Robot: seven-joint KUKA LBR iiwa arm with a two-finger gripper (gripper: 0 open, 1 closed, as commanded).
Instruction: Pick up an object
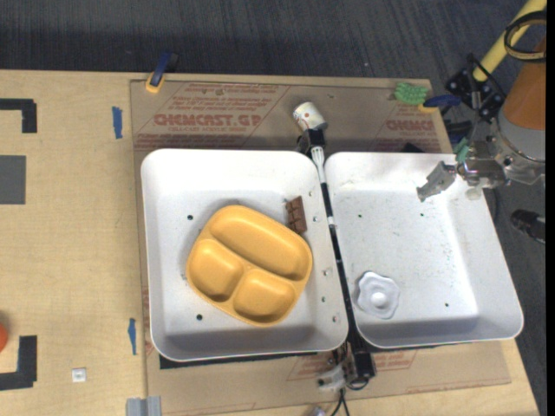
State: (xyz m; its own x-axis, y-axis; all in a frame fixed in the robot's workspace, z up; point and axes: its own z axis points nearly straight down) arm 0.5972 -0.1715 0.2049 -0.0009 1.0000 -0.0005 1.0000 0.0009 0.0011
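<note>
A yellow three-compartment tray (250, 263) lies in the left bin (169, 189), filling most of its floor. A small brown block (297, 214) rests by that bin's right wall, just past the tray's far corner. A small whitish translucent piece (377, 292) sits near the front left of the right bin (468, 267). My gripper (433, 183) hangs over the far right part of the right bin, well apart from the translucent piece, with nothing seen in it.
A black divider rail (328, 224) runs between the two bins, with a white knob (306, 113) at its far end. A green clamp (409, 93) and a blue-yellow clamp (159, 72) hold the cardboard base. Cables and the arm's body crowd the right edge.
</note>
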